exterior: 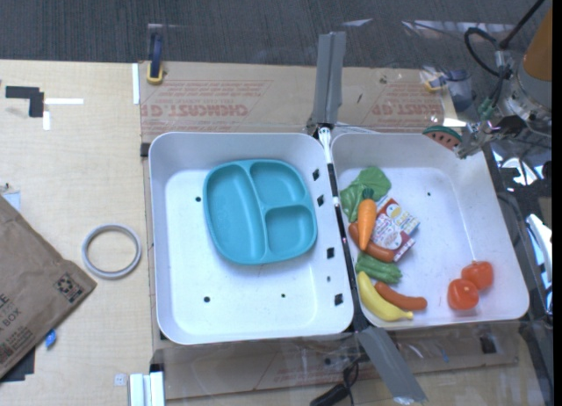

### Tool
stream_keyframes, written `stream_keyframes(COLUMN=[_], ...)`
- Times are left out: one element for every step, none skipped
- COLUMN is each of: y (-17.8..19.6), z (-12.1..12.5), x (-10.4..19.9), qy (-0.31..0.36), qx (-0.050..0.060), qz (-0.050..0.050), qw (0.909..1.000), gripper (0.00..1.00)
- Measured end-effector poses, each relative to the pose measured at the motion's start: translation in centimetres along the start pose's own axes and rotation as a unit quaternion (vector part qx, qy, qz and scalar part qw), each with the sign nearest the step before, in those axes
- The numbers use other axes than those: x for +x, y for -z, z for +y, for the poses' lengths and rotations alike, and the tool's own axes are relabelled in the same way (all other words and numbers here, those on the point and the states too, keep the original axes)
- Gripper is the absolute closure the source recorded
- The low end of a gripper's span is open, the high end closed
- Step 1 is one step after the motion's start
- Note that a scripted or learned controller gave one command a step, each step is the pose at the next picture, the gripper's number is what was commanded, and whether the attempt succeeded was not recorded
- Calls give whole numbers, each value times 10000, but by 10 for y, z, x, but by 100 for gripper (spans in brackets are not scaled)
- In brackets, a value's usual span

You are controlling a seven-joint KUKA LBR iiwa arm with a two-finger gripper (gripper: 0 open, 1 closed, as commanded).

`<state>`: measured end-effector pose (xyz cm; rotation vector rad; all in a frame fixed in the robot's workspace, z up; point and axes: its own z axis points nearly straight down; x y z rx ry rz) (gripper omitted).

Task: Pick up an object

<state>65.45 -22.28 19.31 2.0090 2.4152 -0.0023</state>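
Observation:
The right bin (492, 220) holds several toy foods. A green leafy piece (369, 184), a carrot (365, 220) and a red-and-white snack packet (393, 227) lie by its left wall. Below them are a green vegetable (379, 269), a yellow banana (378, 300) and a red sausage (402, 297). Two red-orange tomatoes (465, 288) sit at the front right. My gripper (472, 139) hangs over the bin's back right rim. A watermelon slice (442, 138) shows right at its tip, above the rim. I cannot make out whether it is gripped.
The left bin (176, 290) holds a teal divided plate (261, 211). A tape ring (111, 250) and a cardboard box (35, 290) lie on the bench to the left. A grey post (329, 79) stands behind the bins' shared wall, and cables (492, 53) run beside the arm.

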Motion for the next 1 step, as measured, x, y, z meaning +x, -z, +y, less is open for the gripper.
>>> stream_keyframes(y=[2], z=[21], x=[89], qy=[-612], qx=[18], qz=[9], qw=[9981], gripper=[100])
